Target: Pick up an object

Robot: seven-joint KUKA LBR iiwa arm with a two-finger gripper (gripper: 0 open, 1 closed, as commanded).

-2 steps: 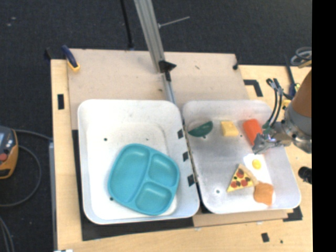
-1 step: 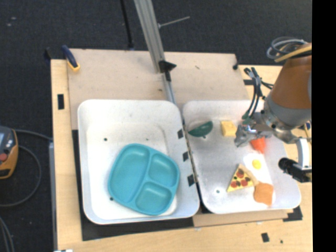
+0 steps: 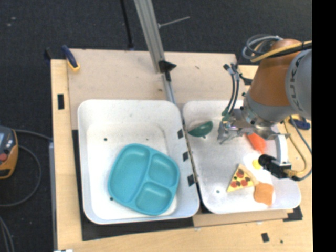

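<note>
While the grey arm with its orange band [image 3: 273, 83] reaches in from the right over the right-hand shallow white bin [image 3: 210, 193], its pincer [image 3: 227, 134] hangs above the far left part of that bin, just right of a small dark-green rounded object [image 3: 201, 128] that lies against the bin's far left wall. The pincer's metal fingers [image 3: 222, 135] point down and stand close together in a narrow set, with nothing visible between them; whether they touch the bin floor cannot be told.

Just right of the pincer, partly under the arm's wrist, lies a slim orange carrot-like piece [image 3: 256, 142]. Nearer in the same bin sits a toy pizza slice with yellow crust and red dots [image 3: 241, 179], and just right of it an orange rounded lump [image 3: 264, 193] near the bin's near right corner. A small yellow object [image 3: 256, 163] shows between the pizza slice and a black fitting on the arm.

The left-hand shallow white bin [image 3: 94, 119] holds a turquoise plastic plate with three compartments [image 3: 144, 179], lying flat in its near half. Both bins rest side by side on the pale wooden desk [image 3: 115, 72], where a slanted aluminium post [image 3: 149, 25] rises at the far side.
</note>
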